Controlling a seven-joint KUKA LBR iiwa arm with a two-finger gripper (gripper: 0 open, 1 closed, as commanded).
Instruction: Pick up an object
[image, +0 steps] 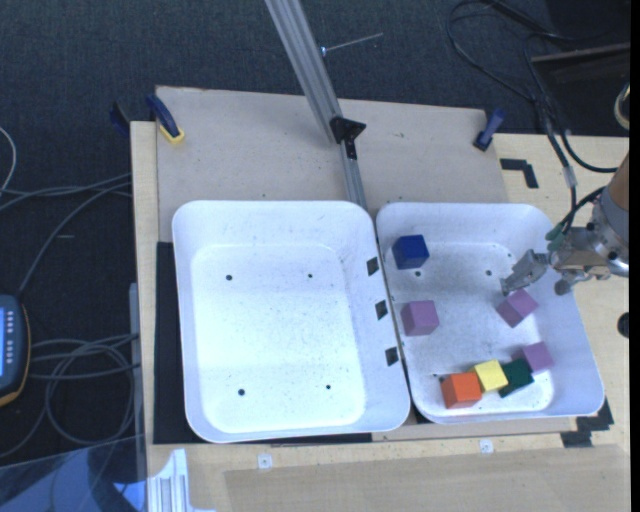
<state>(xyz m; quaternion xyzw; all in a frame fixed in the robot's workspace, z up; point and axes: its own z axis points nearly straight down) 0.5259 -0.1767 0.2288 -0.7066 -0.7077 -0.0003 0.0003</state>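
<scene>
The tool (540, 272) reaches in from three o'clock and sits low over the right bin (470, 218), toward that bin's three o'clock wall. Its two fingers are spread apart, one tip near the bin floor on the nine o'clock side and the other on the three o'clock side, with nothing between them. Just at its six o'clock lies a purple block (516, 309), tilted on the floor and close under the fingertips; I judge this to be the block the arm is working on, since the open fingers sit almost directly above it.

The other pieces lie well clear of that spot, which leaves room for the fingers to come down. A blue cube (410, 251) stands at the bin's eleven o'clock corner, near the wall shared with the left bin (200, 225). A second purple cube (420, 317) rests near the bin's nine o'clock side. Along the six o'clock rim a row is packed together: an orange block (461, 389), a yellow cube (491, 375), a green cube (517, 375) and a small purple cube (537, 356), touching or nearly touching, so harder to grasp singly.

Both bins sit side by side on the worktop (250, 130), held in place by clamps at its twelve o'clock edge.
</scene>
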